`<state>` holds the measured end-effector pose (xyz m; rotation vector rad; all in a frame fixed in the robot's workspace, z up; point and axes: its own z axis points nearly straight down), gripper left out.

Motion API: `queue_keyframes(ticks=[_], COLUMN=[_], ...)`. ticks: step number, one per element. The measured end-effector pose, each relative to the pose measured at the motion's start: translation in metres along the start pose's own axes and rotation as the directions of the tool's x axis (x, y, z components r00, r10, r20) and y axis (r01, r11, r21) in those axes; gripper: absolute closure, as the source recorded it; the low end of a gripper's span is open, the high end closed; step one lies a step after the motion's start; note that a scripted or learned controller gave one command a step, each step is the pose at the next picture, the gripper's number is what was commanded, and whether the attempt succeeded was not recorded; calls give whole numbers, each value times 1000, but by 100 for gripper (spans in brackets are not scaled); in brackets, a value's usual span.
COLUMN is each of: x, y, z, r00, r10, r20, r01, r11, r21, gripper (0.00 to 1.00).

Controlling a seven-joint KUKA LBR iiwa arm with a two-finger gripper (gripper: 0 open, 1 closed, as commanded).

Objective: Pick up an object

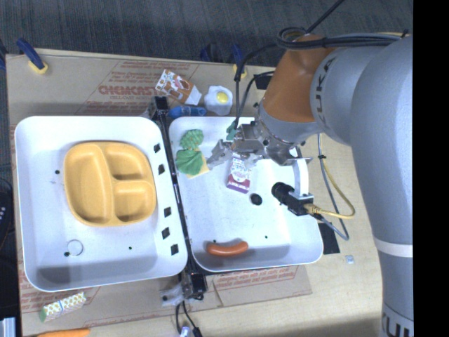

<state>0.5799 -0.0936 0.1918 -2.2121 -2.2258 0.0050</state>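
Dark grey carpet [105, 12] lies beyond the bench, whose top is covered by flattened brown cardboard [119, 83] printed with red lettering too blurred to be read. Two shallow white bins are carried side by side on it.

In the right bin [280, 248], a small white-and-purple packet [239, 174] is seen near the middle, just below the two-finger gripper [238, 144]; whether the packet is touched or pinched cannot be told, nor can the gap between the fingers be judged. One green leafy toy vegetable [191, 137] and one green-and-yellow piece [191, 162] lie by the bin's left wall, touching or nearly so. One orange-red sausage [226, 247] rests along the near wall.

One yellow plastic tray with three compartments [109, 182] is held in the left bin [35, 188].

Beyond the bins' far edge, one small patterned carton [172, 84], one blue object [186, 110] and one white-and-yellow egg-like item [219, 98] are placed on the cardboard. Letters "UK" [321, 90] are readable on the grey arm.
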Motion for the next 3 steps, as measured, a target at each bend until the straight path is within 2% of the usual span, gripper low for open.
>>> queue_keyframes(ticks=[1,2,3], x=[-66,-68,-6], y=[8,10,-33], z=[95,83,-1], r00=[968,967,981], r10=[-252,-254,-194], r20=[3,10,0], r01=[252,255,194], r11=[968,967,981], r21=[-9,-14,-3], gripper=[0,100,100])
